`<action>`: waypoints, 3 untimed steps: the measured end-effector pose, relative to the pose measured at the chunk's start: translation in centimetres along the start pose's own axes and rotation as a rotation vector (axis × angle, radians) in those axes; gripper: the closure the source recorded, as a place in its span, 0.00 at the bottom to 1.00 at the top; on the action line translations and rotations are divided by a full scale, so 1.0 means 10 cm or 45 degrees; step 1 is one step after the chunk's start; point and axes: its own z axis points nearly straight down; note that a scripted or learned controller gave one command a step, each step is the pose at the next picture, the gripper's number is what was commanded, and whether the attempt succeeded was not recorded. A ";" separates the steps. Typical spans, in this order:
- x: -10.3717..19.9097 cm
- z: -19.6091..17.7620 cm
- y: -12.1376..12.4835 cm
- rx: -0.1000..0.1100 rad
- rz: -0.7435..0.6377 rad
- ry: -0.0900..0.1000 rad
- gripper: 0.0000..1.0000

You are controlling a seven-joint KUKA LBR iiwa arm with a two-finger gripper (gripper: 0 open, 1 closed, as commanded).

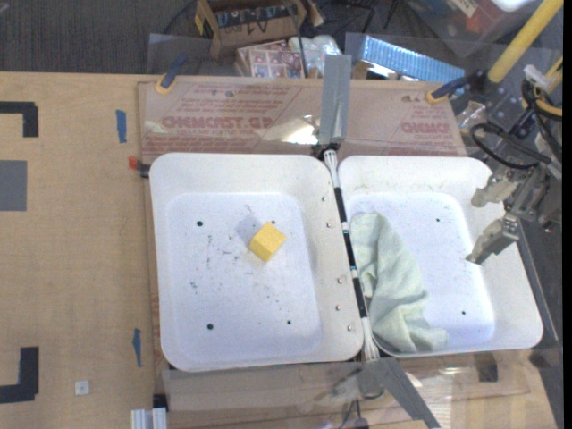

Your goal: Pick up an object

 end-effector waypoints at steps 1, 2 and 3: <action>0.08 -0.28 0.18 0.000 0.064 0.002 0.00; 0.61 0.65 1.46 0.001 -0.156 0.009 0.00; 0.25 0.87 1.68 -0.001 -0.058 0.005 0.00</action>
